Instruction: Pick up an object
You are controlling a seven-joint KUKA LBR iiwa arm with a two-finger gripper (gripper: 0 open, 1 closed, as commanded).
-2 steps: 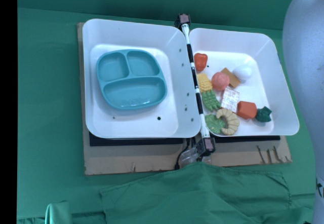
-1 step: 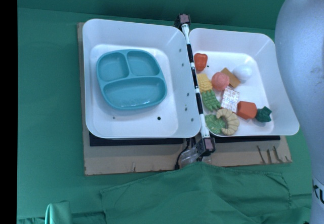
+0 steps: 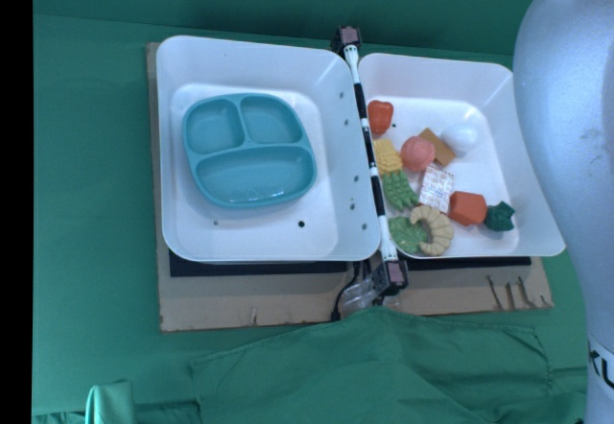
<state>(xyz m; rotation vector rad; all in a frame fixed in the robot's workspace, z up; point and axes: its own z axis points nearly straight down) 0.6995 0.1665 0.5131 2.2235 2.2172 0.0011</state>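
Observation:
The right bin (image 3: 499, 86) holds several toy foods. A red pepper (image 3: 381, 115) lies at its left wall, with a yellow corn piece (image 3: 388, 157) and a green vegetable (image 3: 399, 190) below it. A pink ball (image 3: 416, 153), a brown cracker (image 3: 438, 145) and a white egg (image 3: 461, 136) sit mid-bin. A white patterned packet (image 3: 436, 187), an orange block (image 3: 468, 208) and a dark green piece (image 3: 499, 216) lie nearer the front. A beige ring (image 3: 438, 228) rests against a green leafy piece (image 3: 407, 236). The grey arm (image 3: 566, 125) looms over the bin's right side.
The left bin (image 3: 192, 62) holds a teal divided plate (image 3: 249, 161). A black-and-white striped rod (image 3: 369, 149) runs between the bins. Both bins rest on a cardboard sheet (image 3: 249, 302) over green cloth, with folded cloth (image 3: 384, 365) bunched at the front.

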